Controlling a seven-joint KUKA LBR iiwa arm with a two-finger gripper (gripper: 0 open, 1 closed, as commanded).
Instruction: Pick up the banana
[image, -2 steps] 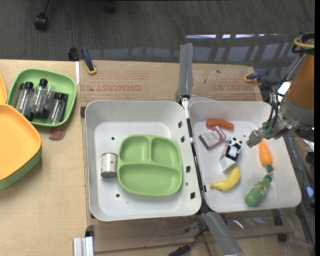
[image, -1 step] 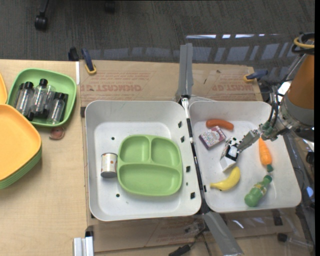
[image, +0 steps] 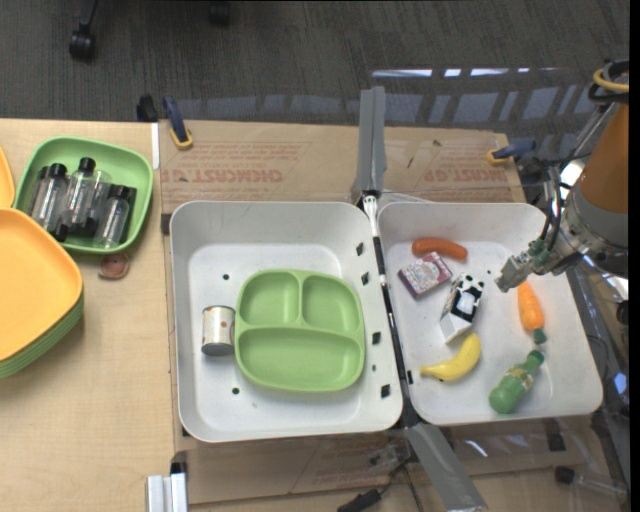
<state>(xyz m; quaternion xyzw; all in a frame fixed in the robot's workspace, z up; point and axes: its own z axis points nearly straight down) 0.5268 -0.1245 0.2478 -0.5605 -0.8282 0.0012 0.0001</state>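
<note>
Camera view looks down on two shallow white bins on the tabletop. A curved yellow banana (image: 453, 361) lies in the right white bin (image: 575, 400), low and left of centre, just below a small black-and-white boxy toy (image: 465, 299). Near it lie an orange carrot (image: 531, 309), a green plastic bottle (image: 514, 384), a red sausage-shaped piece (image: 439, 247) and a pink packet (image: 425, 273). The gripper (image: 517, 270) hovers beside the carrot's top end, well apart from the banana; how far it is open I cannot tell. The left white bin (image: 190, 300) holds a green divided plate (image: 300, 331) and a small tin can (image: 217, 329).
</note>
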